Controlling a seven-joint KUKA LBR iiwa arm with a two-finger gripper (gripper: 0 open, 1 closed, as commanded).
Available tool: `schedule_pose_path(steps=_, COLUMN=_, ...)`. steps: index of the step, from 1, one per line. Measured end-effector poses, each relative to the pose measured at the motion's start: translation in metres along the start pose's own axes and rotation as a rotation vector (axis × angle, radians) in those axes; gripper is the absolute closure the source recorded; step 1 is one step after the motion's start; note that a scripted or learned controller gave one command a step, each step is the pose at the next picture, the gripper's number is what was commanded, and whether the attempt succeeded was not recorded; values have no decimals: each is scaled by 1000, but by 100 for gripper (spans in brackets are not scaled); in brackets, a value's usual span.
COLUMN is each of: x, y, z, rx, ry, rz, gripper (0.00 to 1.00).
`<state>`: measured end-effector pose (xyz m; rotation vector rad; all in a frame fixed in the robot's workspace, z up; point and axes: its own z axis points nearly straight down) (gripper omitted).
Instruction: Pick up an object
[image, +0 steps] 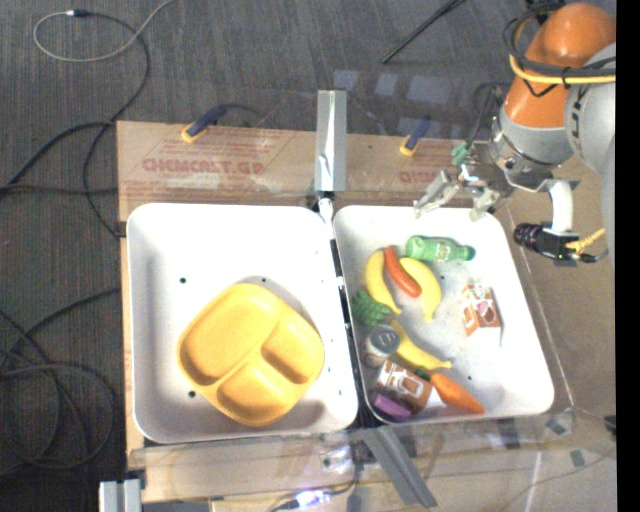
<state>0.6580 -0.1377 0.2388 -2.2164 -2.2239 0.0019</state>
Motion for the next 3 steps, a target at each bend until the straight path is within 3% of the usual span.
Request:
schedule_pose_path(steps=1, x=-1, y=-9, z=141, rx=-1, ry=-3, rz=5, gripper=0)
schedule_pose_path(steps=2, x=-1, y=-9, z=132, rx=1, ry=-3, rz=4, gripper=100)
schedule_pose_path(steps=3, x=70, y=-1, z=32, rx=-1, ry=-2, rz=-309, gripper=100)
